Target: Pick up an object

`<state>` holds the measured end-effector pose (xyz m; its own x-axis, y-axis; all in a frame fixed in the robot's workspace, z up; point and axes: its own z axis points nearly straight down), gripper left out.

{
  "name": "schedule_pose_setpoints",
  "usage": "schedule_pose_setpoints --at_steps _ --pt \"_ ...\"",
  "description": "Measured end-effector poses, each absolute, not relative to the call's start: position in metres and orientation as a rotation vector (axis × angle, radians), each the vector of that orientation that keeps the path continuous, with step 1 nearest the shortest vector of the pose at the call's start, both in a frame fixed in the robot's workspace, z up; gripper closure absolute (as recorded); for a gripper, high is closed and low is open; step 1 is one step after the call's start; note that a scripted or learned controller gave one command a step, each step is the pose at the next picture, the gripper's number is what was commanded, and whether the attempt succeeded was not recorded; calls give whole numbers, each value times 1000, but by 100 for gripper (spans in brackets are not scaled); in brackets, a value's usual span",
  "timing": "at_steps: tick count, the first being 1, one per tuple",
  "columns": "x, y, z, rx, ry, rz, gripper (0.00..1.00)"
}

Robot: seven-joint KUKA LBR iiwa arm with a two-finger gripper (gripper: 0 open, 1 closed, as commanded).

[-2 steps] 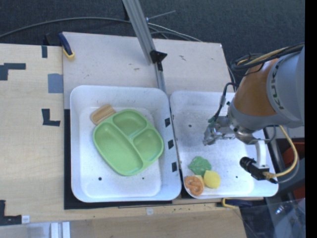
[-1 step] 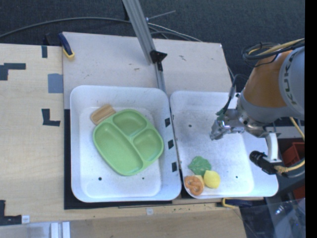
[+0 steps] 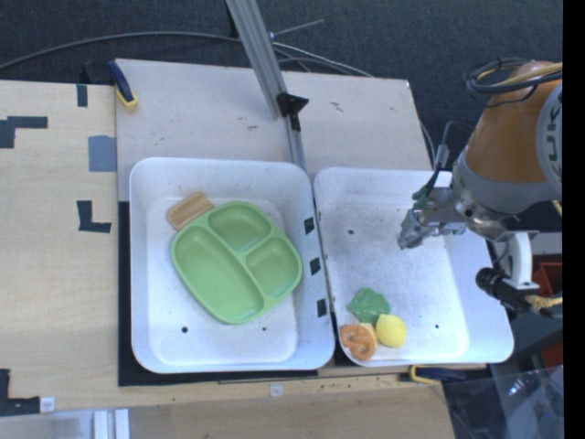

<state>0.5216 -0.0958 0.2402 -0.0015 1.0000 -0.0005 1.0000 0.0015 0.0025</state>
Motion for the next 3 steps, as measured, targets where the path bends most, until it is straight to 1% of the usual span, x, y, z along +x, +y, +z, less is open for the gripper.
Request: schedule_pose_setpoints --at_steps 1,2,3 --pt "554 -44 239 2214 2230 2 100" --pt "578 7 226 2215 2230 -1 100" --pt "600 60 227 2219 2225 -3 100"
